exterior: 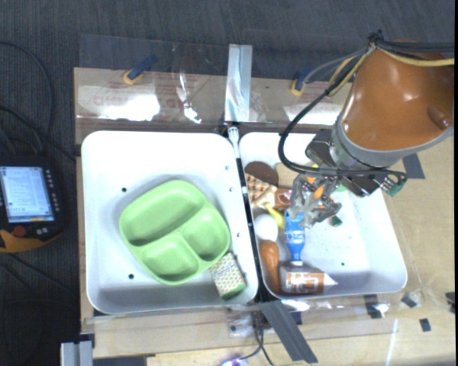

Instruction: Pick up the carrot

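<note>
Claw sits low over the right white plastic bin, among the clutter at that bin's left side. An orange streak shows just at its tips, maybe the carrot, but it is too small and too hidden by the metal parts to be sure. Its long axis and which way it points can't be read for the same reason; it looks roughly crosswise at best. Can't tell whether the claw is wide or narrow, or holding anything.

Nearby: blue-labelled clear bottle just below the tips, white egg-like ball to its left, brown sausage-shaped item along the divider, brown jar lying on its side at the near wall. The left white bin holds a green three-section plate and a small patterned box.

Judgement for the step: close across the carrot's short width, keep clear of the bottle, and lift straight up slowly. The crowding makes a double grab or a slip likely.
</note>
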Available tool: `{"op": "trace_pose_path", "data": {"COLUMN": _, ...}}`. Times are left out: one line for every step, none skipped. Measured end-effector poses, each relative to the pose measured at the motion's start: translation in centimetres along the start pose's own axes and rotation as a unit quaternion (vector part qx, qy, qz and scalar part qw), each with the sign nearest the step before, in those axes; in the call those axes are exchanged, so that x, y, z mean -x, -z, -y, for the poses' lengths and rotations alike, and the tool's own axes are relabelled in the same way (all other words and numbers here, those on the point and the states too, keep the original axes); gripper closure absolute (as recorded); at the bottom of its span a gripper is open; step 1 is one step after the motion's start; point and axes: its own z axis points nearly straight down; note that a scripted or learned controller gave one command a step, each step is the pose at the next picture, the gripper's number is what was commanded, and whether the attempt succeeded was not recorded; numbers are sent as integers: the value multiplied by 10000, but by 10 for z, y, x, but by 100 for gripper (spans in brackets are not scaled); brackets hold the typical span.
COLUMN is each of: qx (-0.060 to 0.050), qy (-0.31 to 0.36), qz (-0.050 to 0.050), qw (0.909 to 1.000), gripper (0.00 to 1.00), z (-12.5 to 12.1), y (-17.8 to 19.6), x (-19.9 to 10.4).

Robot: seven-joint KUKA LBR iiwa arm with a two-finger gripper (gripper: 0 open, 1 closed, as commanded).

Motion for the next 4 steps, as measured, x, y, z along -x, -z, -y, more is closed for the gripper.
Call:
{"op": "trace_pose_path", "data": {"qx": 44, "qy": 904, "qz": -33, "qw": 9959, "gripper": 100, "z": 44, "y": -55, "x": 1}}
{"op": "trace_pose_path", "data": {"qx": 17, "qy": 2094, "qz": -4, "qw": 9778, "gripper": 100, "z": 84, "y": 42, "x": -17}}
{"op": "trace_pose_path", "data": {"qx": 70, "qy": 1702, "qz": -27, "qw": 9854, "gripper": 100, "z": -1, "y": -45, "x": 4}}
{"op": "trace_pose_path", "data": {"qx": -1, "qy": 1901, "qz": -16, "qw": 9818, "gripper": 100, "z": 47, "y": 31, "x": -54}}
